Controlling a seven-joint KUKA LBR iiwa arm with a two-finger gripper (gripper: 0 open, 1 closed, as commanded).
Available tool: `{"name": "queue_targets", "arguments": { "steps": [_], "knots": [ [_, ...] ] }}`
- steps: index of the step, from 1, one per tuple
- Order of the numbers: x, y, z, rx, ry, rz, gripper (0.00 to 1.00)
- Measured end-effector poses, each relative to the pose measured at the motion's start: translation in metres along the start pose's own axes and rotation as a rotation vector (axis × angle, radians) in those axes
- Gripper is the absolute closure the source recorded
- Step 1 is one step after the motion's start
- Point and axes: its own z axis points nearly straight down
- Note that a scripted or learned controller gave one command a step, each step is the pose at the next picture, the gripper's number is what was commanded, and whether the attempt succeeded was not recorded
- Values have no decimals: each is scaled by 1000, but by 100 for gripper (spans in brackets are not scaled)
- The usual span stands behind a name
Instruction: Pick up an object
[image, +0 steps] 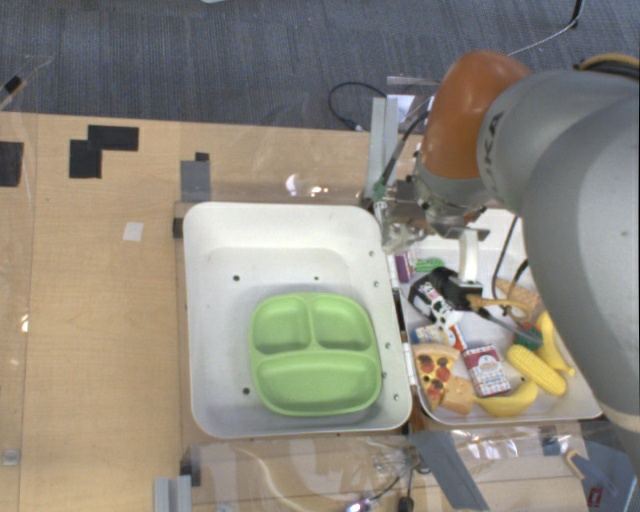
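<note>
The arm (560, 170) fills the upper right and hides much of the right bin (590, 408); its far edge and right side lie under the grey casing. The gripper (400, 235) sits below the orange band, at the near-left corner of that bin, right by the wall shared with the left bin (200, 300). Its tips are blurred and partly masked by the wrist hardware, so I cannot tell how they stand, nor whether anything lies between them.

The right bin holds a crowded heap of toy food and packets, hard to separate. A purple thing (402, 267) lies just below the gripper, close to it; contact cannot be judged. Beside it are a green piece (428, 265), a black-and-white object (432, 296), a pizza slice (434, 367), a red carton (486, 371), a corn cob (535, 368) and a banana (510, 402) near the front edge. Several overlap, and some are cut off by the arm.

In the left bin rests a green divided plate (315, 352), flat, well apart from the gripper.
</note>
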Motion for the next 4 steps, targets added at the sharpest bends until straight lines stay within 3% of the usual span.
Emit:
{"name": "queue_targets", "arguments": {
  "steps": [1,2,3,4],
  "knots": [
    [-51,-40,0,0,0,18,100],
    [-75,-47,1,2,0,119,100],
    [-75,-47,0,2,0,118,0],
    [-120,-31,70,-5,1,99,0]
  ]
}}
